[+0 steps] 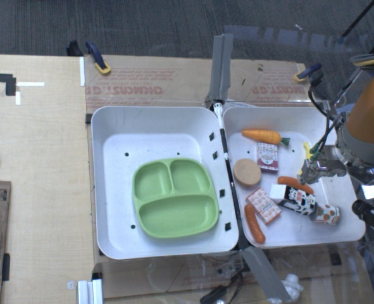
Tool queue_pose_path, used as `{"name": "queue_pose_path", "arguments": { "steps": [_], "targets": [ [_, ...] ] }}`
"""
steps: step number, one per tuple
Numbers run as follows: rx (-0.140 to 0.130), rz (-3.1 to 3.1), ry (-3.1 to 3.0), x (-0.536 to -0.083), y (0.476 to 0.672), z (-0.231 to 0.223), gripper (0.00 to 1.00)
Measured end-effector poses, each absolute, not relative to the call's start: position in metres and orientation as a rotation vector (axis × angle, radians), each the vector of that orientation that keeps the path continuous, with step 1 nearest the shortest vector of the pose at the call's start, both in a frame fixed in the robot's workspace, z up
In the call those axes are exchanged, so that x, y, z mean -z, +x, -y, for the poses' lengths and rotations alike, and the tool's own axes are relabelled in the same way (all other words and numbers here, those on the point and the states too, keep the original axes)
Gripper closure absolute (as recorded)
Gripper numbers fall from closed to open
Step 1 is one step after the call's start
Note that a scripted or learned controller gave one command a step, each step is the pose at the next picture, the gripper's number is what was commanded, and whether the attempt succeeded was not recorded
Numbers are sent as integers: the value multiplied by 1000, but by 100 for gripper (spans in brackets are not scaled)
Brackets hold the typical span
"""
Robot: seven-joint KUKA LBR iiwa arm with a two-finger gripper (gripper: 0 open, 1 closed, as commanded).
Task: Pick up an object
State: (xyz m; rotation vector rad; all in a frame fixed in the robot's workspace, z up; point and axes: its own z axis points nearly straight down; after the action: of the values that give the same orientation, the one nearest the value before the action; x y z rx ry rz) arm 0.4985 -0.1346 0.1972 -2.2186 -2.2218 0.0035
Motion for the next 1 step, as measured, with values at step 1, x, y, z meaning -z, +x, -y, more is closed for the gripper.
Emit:
{"name": "queue_pose_path", "arguments": {
  "steps": [1],
  "targets": [
    [-1,2395,-2033,-92,545,122,0]
  ]
}}
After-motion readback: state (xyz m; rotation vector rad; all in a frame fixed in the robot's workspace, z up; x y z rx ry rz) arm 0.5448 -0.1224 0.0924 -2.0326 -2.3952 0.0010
